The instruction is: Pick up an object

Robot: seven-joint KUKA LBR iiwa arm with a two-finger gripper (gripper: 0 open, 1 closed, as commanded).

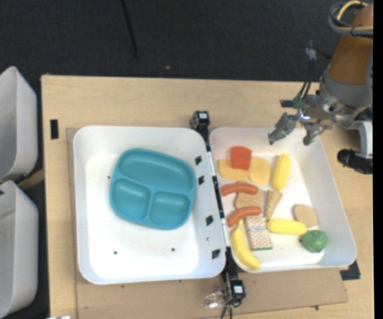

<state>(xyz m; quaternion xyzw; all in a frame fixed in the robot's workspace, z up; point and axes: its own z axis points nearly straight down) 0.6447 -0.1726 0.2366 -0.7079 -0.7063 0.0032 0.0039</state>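
Observation:
The right bin (334, 198) holds several toy foods: an orange-red block (240, 157), a corn cob (281, 170), two sausages (238, 189), a banana (244, 248), a yellow piece (286, 226), a green pepper (313, 240) and a wafer (258, 233). My gripper (295, 131) hangs above the bin's far right corner, fingers spread open with nothing between them. It is beyond the corn cob, apart from it.
The left bin (91, 244) carries a teal divided plate (153, 188). A black clip (200, 119) sits at the far end of the seam between the bins, and another (232, 288) at the near end. The arm comes in from the upper right.

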